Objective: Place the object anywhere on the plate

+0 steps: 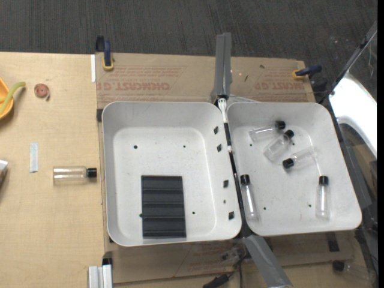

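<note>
A black ribbed plate (162, 207) lies flat in the front half of the left bin (120, 125). The right bin (336, 137) holds several clear vials with black caps. One vial (247, 195) lies along the bin's left wall. Another vial (323, 197) lies near the front right corner. A loose cluster of vials (277, 139) sits in the back half, with one more vial (299, 158) just in front of it. All of them lie on their sides, apart from the plate.
On the bench to the left of the bins lies another clear vial (73, 173). A yellow object (6, 98) and a small brown disc (41, 90) sit at the far left. A grey metal bar (222, 65) runs between the bins. A white curved part (360, 104) stands at the right.
</note>
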Motion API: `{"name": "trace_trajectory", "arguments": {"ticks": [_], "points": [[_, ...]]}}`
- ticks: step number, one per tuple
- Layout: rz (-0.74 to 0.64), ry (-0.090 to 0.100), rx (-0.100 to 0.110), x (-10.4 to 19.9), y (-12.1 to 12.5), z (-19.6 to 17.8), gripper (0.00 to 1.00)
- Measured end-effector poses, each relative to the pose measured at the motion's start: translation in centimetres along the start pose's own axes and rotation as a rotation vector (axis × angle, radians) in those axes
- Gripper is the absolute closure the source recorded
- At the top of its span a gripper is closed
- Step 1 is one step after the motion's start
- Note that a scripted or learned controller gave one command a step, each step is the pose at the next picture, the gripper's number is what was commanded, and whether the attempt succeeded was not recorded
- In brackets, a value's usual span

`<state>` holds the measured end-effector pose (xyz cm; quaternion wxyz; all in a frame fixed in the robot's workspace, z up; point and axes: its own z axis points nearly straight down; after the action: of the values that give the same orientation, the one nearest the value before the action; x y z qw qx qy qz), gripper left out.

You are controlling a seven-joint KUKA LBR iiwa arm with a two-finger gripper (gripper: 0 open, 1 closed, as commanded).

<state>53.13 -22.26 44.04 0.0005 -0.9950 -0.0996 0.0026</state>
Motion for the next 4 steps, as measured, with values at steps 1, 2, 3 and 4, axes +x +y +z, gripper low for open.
{"name": "trace_trajectory", "arguments": {"ticks": [1, 2, 3, 4], "points": [[-0.002, 0.000, 0.000, 9.1, -2.1, 0.1, 0.00], [-0.019, -0.001, 0.001, 5.5, 1.1, 0.0, 0.00], [-0.032, 0.000, -0.001, 12.0, -3.1, 0.1, 0.00], [-0.018, 0.000, 0.000, 6.0, 1.2, 0.0, 0.00]]}}
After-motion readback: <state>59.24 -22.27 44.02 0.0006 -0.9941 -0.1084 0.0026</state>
